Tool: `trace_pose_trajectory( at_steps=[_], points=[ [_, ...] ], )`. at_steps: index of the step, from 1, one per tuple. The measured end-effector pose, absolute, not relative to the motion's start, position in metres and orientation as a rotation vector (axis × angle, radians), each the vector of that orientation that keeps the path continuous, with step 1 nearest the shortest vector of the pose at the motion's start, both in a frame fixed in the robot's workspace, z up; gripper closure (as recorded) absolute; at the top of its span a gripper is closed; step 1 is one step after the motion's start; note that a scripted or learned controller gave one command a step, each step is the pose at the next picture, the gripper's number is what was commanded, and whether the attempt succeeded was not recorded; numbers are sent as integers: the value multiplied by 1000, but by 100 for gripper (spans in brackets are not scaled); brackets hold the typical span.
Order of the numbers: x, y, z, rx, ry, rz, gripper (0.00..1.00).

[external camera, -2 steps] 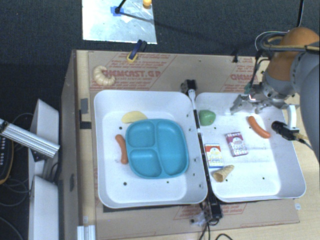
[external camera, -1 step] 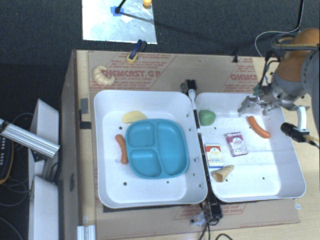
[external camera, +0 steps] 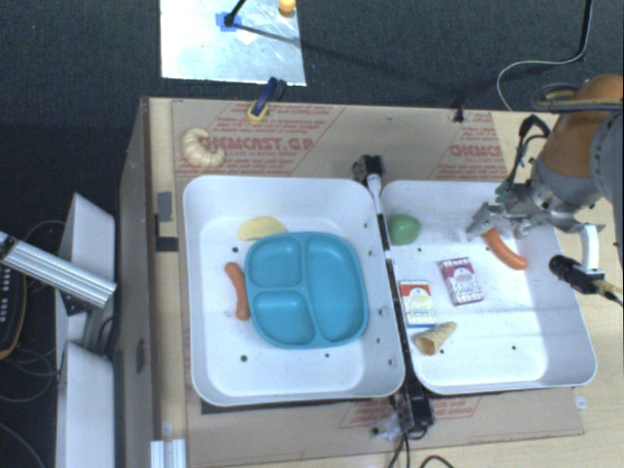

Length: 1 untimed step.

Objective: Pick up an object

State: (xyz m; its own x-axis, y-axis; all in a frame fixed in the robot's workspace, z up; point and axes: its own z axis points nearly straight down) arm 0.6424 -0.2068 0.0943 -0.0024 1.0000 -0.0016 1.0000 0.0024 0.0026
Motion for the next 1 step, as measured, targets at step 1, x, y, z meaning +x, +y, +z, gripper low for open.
trace_pose_trajectory(
  at_steps=[1],
  points=[
    [644, -207, 106, 2211, 2223, 4, 100]
  ],
)
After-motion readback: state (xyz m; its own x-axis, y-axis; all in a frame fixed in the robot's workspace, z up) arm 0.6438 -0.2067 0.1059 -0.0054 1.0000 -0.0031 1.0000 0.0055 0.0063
